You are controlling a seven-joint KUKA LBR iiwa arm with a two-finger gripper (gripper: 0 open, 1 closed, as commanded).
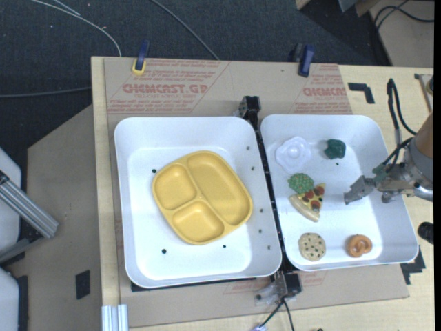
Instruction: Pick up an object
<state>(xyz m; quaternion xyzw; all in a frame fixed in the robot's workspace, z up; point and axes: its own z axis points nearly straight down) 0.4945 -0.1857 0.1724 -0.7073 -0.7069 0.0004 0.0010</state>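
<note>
The right bin (393, 254) holds several small items: a clear lid-like piece (293, 152), a dark green lump (335, 148), a leafy green piece (300, 182), a pizza slice (308, 203), a cookie (312, 246) and a small donut (358, 245). My gripper (373, 193) hangs over the right side of this bin, right of the pizza slice and above the donut. Its fingers (356, 191) are spread, open, with nothing between them.
The left bin (131, 185) carries a yellow three-part plate (201, 196). A black clamp (250, 105) sits at the top where the bins meet. Cables hang by the arm (420, 164) at the right edge.
</note>
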